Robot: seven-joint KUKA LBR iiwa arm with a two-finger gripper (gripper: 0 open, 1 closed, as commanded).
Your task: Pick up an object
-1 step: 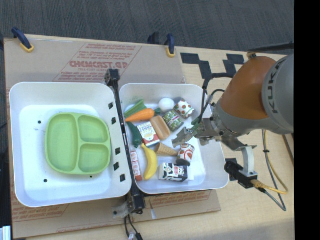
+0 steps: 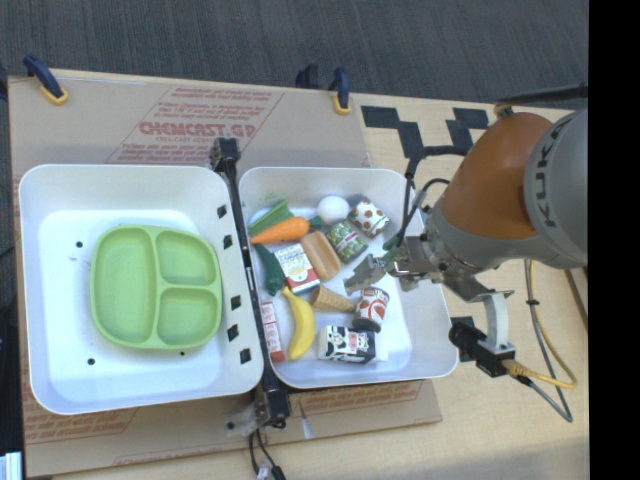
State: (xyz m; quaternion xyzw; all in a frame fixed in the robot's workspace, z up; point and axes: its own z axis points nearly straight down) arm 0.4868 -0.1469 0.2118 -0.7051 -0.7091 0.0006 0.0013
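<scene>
The right bin (image 2: 425, 353) holds several toy foods: a carrot (image 2: 281, 230), a white egg (image 2: 333, 207), a speckled ball (image 2: 369, 216), a green packet (image 2: 347, 238), a sausage (image 2: 322, 255), a juice carton (image 2: 295, 266), a banana (image 2: 297, 324), a cone (image 2: 335, 298), a small can (image 2: 372, 304) and a cow-print carton (image 2: 347, 344). My gripper (image 2: 375, 268) hangs low over the right middle of this bin, just above the can and right of the sausage. Nothing shows in its grasp.
The left bin (image 2: 40, 368) holds a green divided plate (image 2: 157, 286). A black divider clip (image 2: 226, 153) sits where the bins meet. The orange-banded arm (image 2: 500, 193) covers the right bin's right wall, and a cable (image 2: 545, 368) trails on the bench.
</scene>
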